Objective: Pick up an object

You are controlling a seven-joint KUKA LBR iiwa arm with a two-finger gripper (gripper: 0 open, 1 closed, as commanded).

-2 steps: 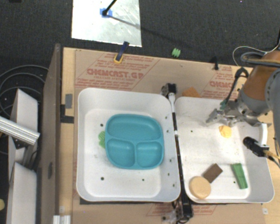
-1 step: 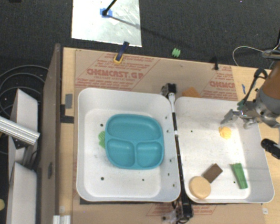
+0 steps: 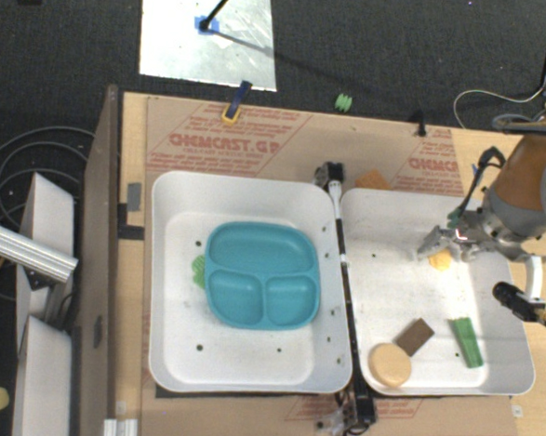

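A: Blue tray (image 3: pixel 261 275) sat mid-left bin (image 3: pixel 166 345), w/ a green bit (image 3: pixel 197 270) peeking beside it.

B: Gripper (image 3: pixel 442 241), upper right of frame, hovered just above the yellow piece (image 3: pixel 441 261), prob. to grab it. Open/closed: can't tell. Tan disc (image 3: pixel 389 365), brown block (image 3: pixel 415 337), green bar (image 3: pixel 467 341) lay lower right.

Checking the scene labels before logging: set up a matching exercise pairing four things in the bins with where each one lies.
Things:
1. blue divided tray
2. green block
3. tan round disc
4. small yellow piece

Places:
A. right bin, near corner beside the divider
B. middle of the left bin
C. right bin, just under the gripper
D. right bin, toward its right side, beyond the brown block

Pairs: 1-B, 2-D, 3-A, 4-C
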